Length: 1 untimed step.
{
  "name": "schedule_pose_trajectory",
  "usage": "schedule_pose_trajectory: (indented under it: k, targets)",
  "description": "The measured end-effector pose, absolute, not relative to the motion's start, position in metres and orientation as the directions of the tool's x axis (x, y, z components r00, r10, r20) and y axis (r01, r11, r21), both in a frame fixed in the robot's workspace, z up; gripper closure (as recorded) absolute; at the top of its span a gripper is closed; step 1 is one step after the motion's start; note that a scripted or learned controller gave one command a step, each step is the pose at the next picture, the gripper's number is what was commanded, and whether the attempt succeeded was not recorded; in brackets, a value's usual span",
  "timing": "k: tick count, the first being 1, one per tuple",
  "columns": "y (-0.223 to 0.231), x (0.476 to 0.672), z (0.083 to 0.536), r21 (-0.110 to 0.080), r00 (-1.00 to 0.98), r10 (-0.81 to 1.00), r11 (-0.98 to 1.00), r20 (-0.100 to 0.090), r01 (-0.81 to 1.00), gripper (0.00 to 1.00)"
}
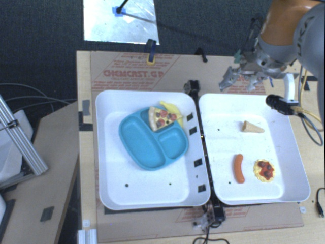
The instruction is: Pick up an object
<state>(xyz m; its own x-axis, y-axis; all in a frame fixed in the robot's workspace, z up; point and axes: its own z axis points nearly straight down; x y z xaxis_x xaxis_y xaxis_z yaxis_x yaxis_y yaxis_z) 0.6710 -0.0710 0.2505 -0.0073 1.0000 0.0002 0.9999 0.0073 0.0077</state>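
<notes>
Two shallow white bins sit side by side on a brown board. The left bin [109, 187] holds a blue divided plate [150, 145] lying toward its far right quarter; a toy pizza slice [161, 118] rests on the plate's far rim, with a yellow piece [172, 107] just beyond it, touching. The right bin [289, 187] holds a tan wedge [252, 127] near its centre, a toy sausage [238, 168] toward the near edge, and a small round red-topped piece [264, 170] just beside the sausage, apart from it. The gripper [242, 78] hangs above the right bin's far edge, nothing visible between its fingers.
</notes>
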Motion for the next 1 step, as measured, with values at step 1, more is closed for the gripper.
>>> schedule_pose_trajectory:
  k: [1]
  targets:
    - [-0.1061,0.6659,0.1379,-0.008,0.002,1.0,-0.002,0.0,1.0,0.0]
